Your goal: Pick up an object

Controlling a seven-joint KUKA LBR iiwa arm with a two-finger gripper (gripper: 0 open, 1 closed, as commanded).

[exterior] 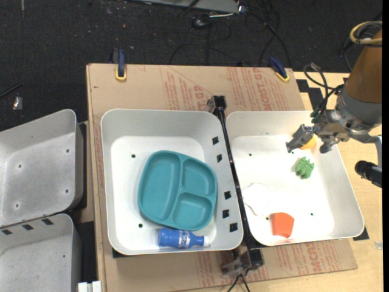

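Camera view, left to right: a teal plate [177,190] and a blue bottle [180,239] lie in the left bin [115,163]. In the right bin [340,224] sit an orange cup [281,224] and a green toy [304,167]. The claw [316,140] hangs spread wide just above the toy, holding nothing. Closing there risks grabbing air, or nudging the toy aside.

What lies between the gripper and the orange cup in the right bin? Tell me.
The green toy sits roughly between the gripper and the orange cup, on the right bin's floor, as the camera view shows. Below it the white floor is bare.
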